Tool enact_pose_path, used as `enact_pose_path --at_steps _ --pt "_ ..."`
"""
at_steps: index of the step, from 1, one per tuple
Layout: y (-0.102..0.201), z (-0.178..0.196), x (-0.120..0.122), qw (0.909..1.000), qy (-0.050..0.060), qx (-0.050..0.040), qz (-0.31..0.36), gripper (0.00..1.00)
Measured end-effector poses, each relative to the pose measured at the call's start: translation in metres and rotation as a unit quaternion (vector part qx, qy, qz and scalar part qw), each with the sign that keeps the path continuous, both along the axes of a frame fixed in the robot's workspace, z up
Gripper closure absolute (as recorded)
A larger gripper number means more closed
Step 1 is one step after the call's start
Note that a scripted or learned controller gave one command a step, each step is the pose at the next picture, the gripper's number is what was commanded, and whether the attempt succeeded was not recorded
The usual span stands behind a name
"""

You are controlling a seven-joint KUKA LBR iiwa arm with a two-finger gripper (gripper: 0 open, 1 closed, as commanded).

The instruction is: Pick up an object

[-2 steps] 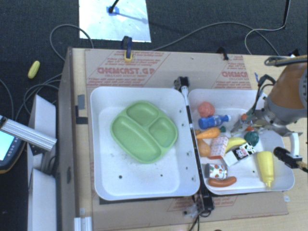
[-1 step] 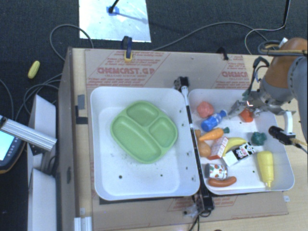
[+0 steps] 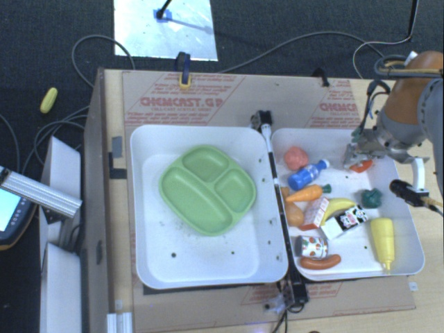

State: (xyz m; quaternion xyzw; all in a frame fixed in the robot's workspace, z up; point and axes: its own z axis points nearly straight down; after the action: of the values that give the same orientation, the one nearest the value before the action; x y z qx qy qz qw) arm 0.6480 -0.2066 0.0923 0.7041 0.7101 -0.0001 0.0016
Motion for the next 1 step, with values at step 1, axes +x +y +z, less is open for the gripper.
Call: enact_pose_path --at_steps 1 --pt "0.0001 -0.0002 -0.0001 1.0000 0.000 0.0001 0.000 0.00"
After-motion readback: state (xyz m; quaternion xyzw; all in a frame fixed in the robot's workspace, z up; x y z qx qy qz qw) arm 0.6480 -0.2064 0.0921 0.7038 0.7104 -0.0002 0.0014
